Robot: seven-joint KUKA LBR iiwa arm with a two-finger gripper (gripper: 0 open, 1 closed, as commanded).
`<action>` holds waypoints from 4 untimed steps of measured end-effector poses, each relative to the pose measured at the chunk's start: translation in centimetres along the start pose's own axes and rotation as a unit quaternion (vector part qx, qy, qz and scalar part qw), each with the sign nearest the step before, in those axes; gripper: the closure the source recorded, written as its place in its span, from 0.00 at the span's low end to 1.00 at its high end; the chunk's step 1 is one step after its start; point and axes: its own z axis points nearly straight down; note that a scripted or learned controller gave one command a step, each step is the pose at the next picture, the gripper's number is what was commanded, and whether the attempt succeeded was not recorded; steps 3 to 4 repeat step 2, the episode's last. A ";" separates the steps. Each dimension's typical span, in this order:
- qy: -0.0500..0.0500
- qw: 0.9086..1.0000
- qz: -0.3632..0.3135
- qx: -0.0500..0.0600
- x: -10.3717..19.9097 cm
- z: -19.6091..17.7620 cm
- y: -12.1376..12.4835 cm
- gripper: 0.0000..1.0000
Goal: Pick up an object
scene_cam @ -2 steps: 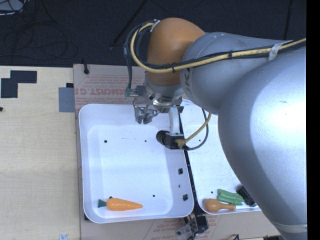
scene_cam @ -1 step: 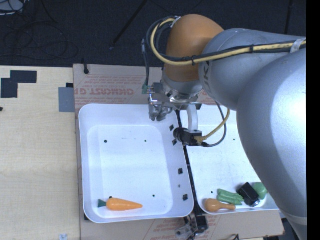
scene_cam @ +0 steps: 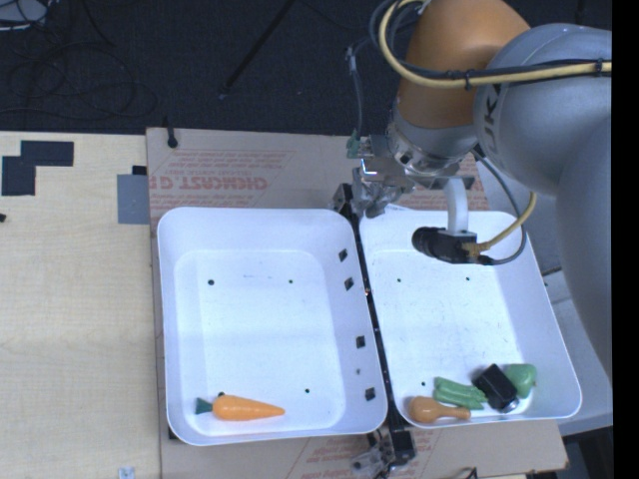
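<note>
An orange toy carrot with a green top lies at the front of the left bin. In the right bin's front right corner a green bean-like piece, a black block, a green rounded piece and an orange gourd-shaped piece are bunched together. My gripper hangs at the back end of the divider between the two bins, far from all of these objects. Nothing shows in its grasp.
The grey arm with its orange band fills the upper right and overhangs the right bin's back edge. A black fitting with a yellow cable dangles over the back of the right bin. Cardboard lies under both bins.
</note>
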 end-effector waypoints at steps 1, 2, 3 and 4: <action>0.001 1.000 -0.002 -0.005 -1.3 -13.8 -0.7 1.00; 0.000 1.000 0.000 0.005 -6.6 -8.9 -2.5 1.00; 0.000 1.000 0.000 0.005 -6.6 -8.9 -2.5 1.00; 0.000 1.000 0.000 0.005 -6.6 -8.9 -2.5 1.00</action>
